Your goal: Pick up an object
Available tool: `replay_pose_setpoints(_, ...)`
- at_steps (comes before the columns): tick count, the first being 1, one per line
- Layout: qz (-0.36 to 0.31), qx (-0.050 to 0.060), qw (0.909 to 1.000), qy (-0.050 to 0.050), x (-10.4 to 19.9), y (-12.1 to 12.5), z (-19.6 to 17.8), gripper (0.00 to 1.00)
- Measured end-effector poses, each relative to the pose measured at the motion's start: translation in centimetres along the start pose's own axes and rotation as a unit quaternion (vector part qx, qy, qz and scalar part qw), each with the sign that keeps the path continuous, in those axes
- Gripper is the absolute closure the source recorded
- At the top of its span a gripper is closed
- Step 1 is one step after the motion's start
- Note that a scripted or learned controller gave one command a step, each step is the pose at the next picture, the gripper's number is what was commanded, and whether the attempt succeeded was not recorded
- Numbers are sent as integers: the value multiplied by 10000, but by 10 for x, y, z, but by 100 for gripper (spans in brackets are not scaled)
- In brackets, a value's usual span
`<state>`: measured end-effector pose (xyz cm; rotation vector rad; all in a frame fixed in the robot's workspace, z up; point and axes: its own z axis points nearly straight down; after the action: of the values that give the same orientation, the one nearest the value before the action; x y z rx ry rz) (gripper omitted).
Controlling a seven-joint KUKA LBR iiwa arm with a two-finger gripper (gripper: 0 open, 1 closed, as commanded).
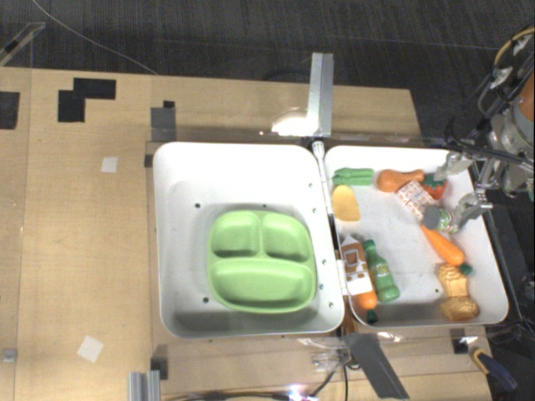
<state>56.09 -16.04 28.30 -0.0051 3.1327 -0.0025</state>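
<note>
Hand [458,192] hovering low over the right bin's [501,295] far right side, fingers spread apart, gripping nothing, carrot [443,245] lying just below it, red-white packet [411,197] just beside it.

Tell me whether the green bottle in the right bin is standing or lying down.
Lying down. The green bottle shows its full length flat on the right bin floor, beside a brown-labelled bottle.

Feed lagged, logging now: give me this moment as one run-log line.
pincer: over right bin, near carrot | nothing seen held | left bin: green tray

Glossy green plastic tray [262,260]; matt wooden bench [75,249].
</note>
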Motion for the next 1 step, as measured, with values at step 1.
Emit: replay_pose_setpoints(1,-380,-17,9993,56,26,-46,125,0)
